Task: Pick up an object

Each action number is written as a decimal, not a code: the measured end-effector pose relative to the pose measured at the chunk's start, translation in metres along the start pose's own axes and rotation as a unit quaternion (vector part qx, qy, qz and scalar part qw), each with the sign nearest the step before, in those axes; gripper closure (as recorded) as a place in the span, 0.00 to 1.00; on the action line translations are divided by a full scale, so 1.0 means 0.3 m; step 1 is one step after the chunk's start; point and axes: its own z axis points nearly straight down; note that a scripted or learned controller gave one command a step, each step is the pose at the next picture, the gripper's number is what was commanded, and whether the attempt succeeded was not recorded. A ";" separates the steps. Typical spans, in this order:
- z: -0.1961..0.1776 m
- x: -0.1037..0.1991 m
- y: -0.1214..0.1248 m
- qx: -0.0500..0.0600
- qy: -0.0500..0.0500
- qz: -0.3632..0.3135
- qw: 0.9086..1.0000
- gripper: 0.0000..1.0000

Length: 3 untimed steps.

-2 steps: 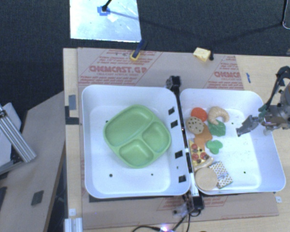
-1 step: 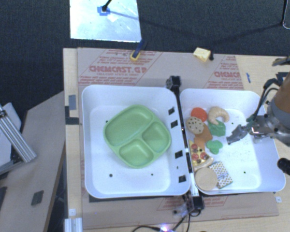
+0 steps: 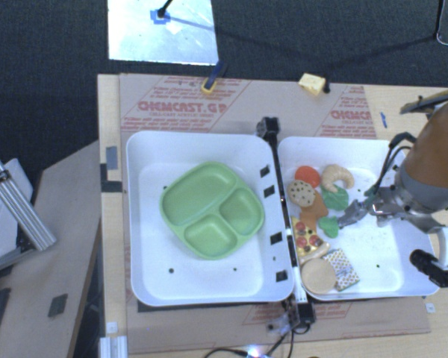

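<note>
Here the arm reaches in from the right over the right-hand bin [image 3: 384, 151], and its fingers [image 3: 351, 215] point leftward and slightly down the picture toward the cluster of toy food along that bin's left side. The tips look nearly closed with nothing between them, though they are small and dark against the white floor, so their exact spread is hard to judge. Just beyond them, to the left, lies a green piece [image 3: 334, 199], with a second small green piece [image 3: 328, 227] just below it; either seems the nearest candidate, close to touching the tips. Farther left sit a cookie [image 3: 301, 193], a red round piece [image 3: 308, 175] and a tan curled pastry [image 3: 337, 175], crowded together. Below them a pizza slice [image 3: 308, 235] lies with its long axis running up and down beside the wall between the bins; near the lower edge are a tan disc [image 3: 318, 276] and a checkered packet [image 3: 342, 268].

The move turns on a short push leftward from the tips. The food is packed tight against the left wall, which leaves little room to spread there, while the right half of the bin floor is open for approach and retreat. The left bin [image 3: 145, 274] holds a green divided tray [image 3: 211, 209], well apart from the arm
</note>
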 end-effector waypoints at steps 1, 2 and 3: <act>0.209 0.000 -0.011 0.001 0.000 0.000 1.000 0.00; 0.229 0.001 -0.010 -0.001 0.000 0.000 1.000 0.00; 0.192 0.000 -0.007 -0.003 -0.001 0.000 1.000 1.00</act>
